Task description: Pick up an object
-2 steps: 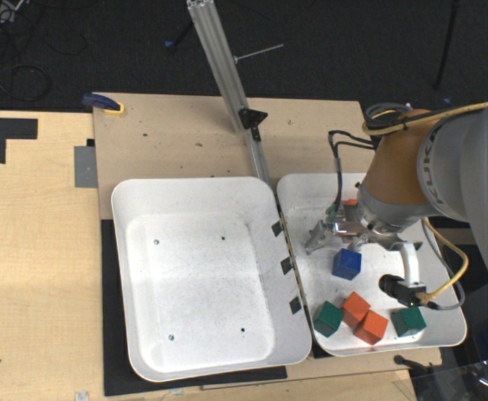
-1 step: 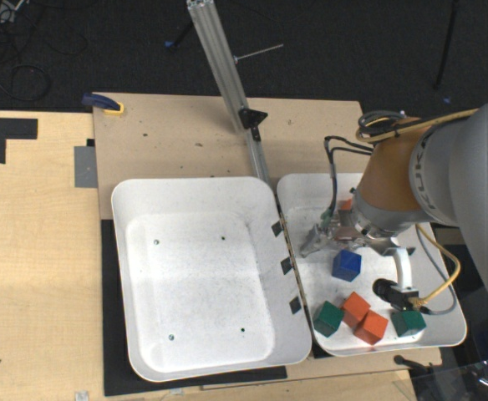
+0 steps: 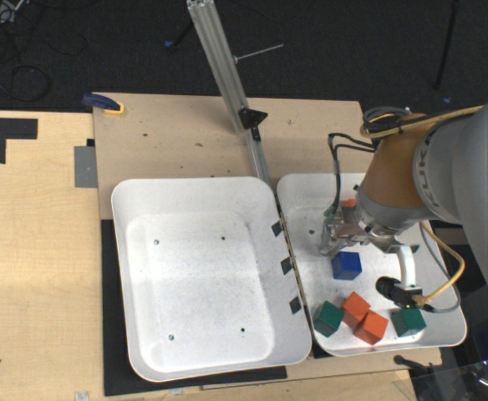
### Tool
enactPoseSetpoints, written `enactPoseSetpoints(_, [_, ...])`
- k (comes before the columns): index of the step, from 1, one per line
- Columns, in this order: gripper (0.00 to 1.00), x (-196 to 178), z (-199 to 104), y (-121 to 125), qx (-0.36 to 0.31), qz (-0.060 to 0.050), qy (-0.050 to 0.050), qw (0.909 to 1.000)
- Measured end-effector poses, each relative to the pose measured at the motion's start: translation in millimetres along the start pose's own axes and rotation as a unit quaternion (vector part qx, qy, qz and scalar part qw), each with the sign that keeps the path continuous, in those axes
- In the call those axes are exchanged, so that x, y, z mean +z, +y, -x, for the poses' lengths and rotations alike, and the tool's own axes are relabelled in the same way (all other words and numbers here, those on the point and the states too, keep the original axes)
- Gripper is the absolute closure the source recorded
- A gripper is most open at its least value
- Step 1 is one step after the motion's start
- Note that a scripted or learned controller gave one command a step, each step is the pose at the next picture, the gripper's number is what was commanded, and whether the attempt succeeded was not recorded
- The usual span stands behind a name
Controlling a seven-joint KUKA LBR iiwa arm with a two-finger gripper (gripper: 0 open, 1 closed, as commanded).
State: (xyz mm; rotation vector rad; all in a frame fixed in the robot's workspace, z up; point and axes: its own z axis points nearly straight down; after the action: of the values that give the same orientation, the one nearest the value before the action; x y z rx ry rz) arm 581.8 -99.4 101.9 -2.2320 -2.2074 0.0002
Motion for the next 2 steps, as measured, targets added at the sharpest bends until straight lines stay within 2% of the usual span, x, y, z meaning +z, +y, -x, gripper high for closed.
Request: enactPoseSetpoints(2, [1.0, -101.1, -1.8, -12.3, -0.006, 0.002, -0.001, 1.0])
